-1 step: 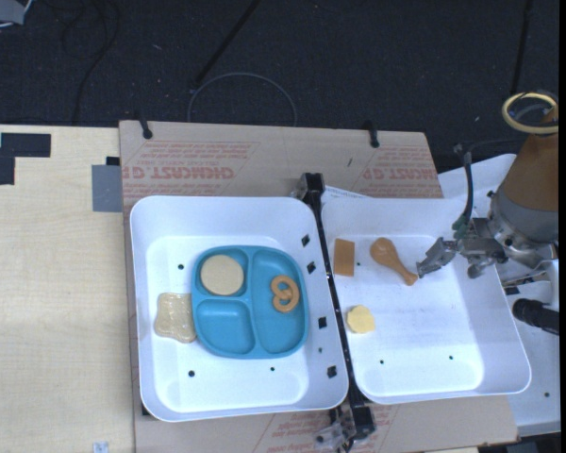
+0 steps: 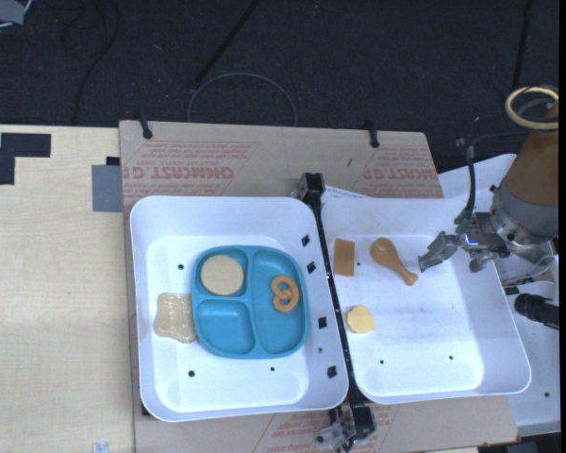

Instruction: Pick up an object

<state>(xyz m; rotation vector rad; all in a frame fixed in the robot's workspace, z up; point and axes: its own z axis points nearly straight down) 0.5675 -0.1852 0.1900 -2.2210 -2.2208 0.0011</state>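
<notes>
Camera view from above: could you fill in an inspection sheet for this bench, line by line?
Surface: two white bins, left bin and right bin, on cardboard.
Job's things: blue tray with round cracker and pretzel; pale slice beside it; brown block, drumstick, yellow piece in right bin.
Clutter: nothing seen.
Claw: claw over right bin, holding nothing.
Cables: black cables on dark floor.
Surroundings: wooden bench.

Just one camera here, fixed high over the bench and tilted down, far enough back that both bins fit, with the arm coming in from the right.
</notes>
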